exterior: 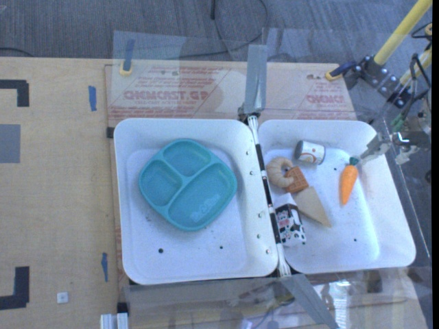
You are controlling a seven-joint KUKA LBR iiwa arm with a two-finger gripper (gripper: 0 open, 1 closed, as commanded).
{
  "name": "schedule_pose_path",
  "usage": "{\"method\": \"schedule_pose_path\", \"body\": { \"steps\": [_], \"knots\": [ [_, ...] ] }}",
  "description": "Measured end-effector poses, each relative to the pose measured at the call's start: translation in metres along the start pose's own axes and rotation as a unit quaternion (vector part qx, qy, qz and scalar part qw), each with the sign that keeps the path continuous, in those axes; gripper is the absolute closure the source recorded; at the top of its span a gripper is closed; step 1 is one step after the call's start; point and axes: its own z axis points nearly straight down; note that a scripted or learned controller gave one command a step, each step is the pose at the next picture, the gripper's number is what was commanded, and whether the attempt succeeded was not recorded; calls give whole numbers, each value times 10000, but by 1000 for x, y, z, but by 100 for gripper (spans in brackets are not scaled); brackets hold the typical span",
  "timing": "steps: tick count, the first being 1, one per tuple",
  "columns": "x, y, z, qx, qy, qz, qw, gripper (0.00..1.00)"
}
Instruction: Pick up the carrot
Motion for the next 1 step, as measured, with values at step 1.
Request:
{"method": "schedule_pose_path", "body": {
  "steps": [1],
  "knots": [
    [7, 22, 126, -36, 31, 10, 10000, 0]
  ]
}}
